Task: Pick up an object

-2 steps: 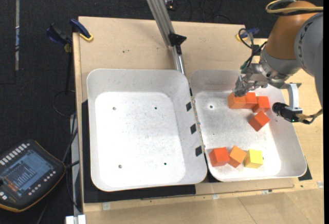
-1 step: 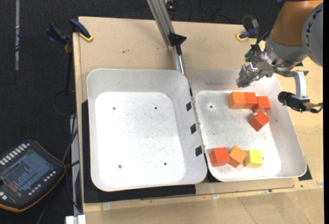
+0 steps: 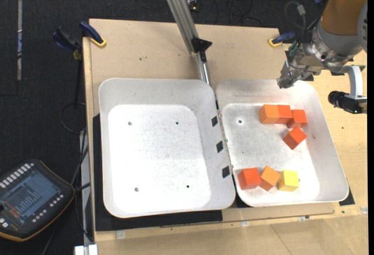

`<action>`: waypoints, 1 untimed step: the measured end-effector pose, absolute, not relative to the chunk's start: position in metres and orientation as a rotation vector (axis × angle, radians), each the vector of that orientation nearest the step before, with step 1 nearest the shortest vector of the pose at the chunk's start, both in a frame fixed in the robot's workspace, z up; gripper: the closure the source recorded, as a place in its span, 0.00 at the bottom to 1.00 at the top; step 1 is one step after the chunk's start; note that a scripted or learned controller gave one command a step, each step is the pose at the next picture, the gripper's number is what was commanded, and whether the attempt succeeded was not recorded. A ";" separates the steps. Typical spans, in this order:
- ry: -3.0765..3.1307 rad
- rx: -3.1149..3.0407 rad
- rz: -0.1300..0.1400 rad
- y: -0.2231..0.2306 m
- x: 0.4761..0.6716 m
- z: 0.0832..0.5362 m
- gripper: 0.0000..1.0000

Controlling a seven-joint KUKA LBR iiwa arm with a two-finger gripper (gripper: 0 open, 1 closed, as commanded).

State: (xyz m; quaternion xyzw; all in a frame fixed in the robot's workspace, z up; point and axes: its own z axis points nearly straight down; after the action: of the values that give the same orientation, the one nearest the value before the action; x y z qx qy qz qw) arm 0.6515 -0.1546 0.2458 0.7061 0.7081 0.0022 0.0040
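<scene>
The gripper (image 3: 287, 79) hangs over the far rim of the right bin (image 3: 327, 181), near its back right corner, and nothing shows between its tips; whether it is open or shut cannot be told from this slant. Just nearer the camera from it, inside that bin, lie two orange blocks (image 3: 276, 113) touching side by side, with a redder block (image 3: 299, 116) against their right end and a red-orange block (image 3: 294, 137) turned on a diagonal just below. At the near side of the same bin sit a red-orange cube (image 3: 249, 178), an orange cube (image 3: 270, 177) tilted against it, and a yellow cube (image 3: 288, 180) touching that one. The left bin (image 3: 111, 102) lies alongside, its edge meeting the right bin's. Both rest on a tan bench (image 3: 146, 49), where a slanted metal rail (image 3: 178, 5) runs down to the gap between the bins. A teach pendant (image 3: 29, 198) lies on the floor at lower left
</scene>
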 end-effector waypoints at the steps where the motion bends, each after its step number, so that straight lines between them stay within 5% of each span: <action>1: 2.230 2.212 0.005 -0.099 0.653 0.255 1.00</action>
State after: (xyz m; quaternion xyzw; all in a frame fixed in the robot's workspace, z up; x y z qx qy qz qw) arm 0.6527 -0.0991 0.2547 0.7043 0.7099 0.0017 0.0005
